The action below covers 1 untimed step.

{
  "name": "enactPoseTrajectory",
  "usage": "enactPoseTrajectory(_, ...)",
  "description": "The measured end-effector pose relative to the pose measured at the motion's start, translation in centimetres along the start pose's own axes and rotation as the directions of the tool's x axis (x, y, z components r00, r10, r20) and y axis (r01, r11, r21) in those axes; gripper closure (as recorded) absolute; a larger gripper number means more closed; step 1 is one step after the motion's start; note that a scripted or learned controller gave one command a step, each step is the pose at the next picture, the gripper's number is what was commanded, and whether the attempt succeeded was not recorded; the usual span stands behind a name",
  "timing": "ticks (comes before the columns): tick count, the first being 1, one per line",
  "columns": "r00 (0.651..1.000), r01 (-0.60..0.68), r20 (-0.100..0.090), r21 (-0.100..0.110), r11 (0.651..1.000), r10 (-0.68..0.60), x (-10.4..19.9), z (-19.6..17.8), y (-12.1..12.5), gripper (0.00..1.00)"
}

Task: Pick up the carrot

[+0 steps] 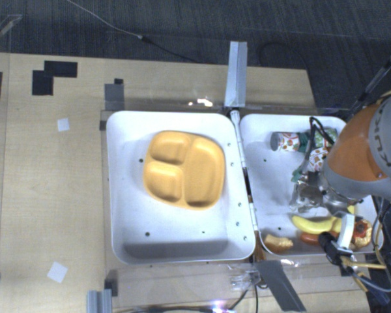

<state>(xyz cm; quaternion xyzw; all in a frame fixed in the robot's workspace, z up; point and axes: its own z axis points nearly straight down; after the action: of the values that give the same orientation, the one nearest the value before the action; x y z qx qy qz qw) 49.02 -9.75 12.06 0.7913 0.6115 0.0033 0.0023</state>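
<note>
**Desk:** What is sitting closest to the lens?

**Photographer:** A grey bracket is lying on the bench's near edge, at 6 o'clock in the frame, with thin cables trailing beside it. Just beyond it, two white bins are sitting side by side.

**Desk:** And the arm?

**Photographer:** The arm, grey with an orange band, is reaching in from 3 o'clock over the right bin. Its gripper is hanging low near that bin's middle, just above a banana. Whether the gripper is open or closed I cannot tell; the wrist is crowding it, and nothing is showing clearly in its grasp.

**Desk:** Where is the carrot?

**Photographer:** What looks to be the carrot, an orange-red piece, is lying at 6 o'clock in the right bin. It is tucked against the banana's near side, close to the bin's front wall and partly hidden by the fruit. It is resting on the bin floor, below the gripper and apart from it.

**Desk:** Anything else in there?

**Photographer:** A tan roll is sitting at 7 o'clock, near the carrot. A small can is lying on its side at 11 o'clock, and a green-and-white packet is lying at 12 o'clock beside the arm. A red-and-yellow item is peeking out at 4 o'clock, under the wrist.

**Desk:** The left bin?

**Photographer:** The left bin is carrying a yellow divided plate, lying flat slightly toward 12 o'clock from the middle.
</note>
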Motion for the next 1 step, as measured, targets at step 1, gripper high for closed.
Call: enactPoseTrajectory(1,0.974,0.226,0.001,-0.001,0.974,-0.226,0.92,3.06,1.73,1.00)
